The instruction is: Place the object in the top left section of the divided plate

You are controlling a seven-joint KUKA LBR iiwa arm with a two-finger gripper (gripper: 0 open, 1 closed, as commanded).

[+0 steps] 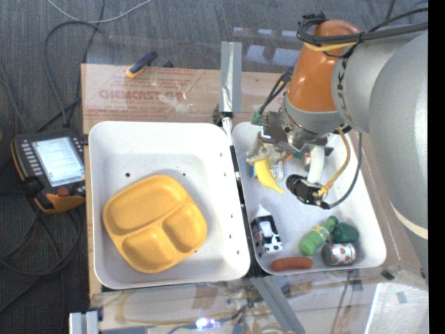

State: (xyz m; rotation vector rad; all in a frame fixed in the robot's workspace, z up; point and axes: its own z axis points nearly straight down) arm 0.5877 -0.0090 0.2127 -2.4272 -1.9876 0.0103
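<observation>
the plate (154, 223) sits bare in the left bin, while the claw (270, 160) over the right bin grips a banana (269, 176), transfer still ahead.

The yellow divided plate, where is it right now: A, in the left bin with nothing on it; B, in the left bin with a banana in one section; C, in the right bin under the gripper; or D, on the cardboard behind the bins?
A: the yellow divided plate lies in the left bin with all three sections bare, while the banana is over in the right bin beneath the gripper.
</observation>
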